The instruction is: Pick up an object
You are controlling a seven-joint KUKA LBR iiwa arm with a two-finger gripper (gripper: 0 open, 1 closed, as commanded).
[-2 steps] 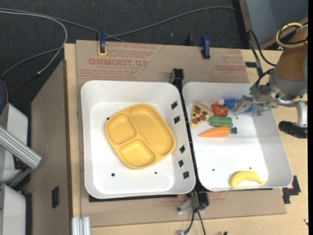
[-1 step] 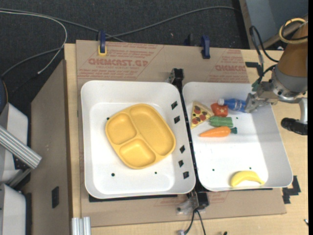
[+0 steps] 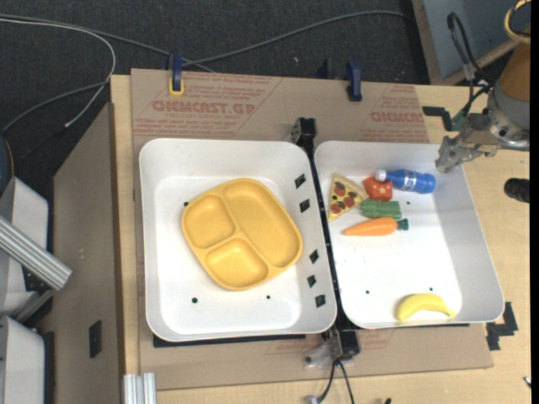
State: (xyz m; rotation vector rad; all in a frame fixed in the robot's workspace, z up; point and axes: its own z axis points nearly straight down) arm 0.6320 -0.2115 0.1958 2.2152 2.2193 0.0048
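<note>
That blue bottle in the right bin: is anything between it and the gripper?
Nothing visible. The gripper sits at the right bin's far right rim, and the blue bottle lies just inside, nearest it. The tomato lies beyond the bottle.

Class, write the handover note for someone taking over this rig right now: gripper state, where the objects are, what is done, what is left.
Gripper: at the right bin's far right rim, holding nothing that can be seen; open or shut is unclear.
Right bin: pizza slice, tomato and blue bottle clustered at the far end, carrot just in front of them, banana alone near the front edge.
Left bin: yellow divided plate.
Done: nothing picked yet.
Left: choose an object, grasp it and lift. The bottle lies closest to the gripper.
</note>
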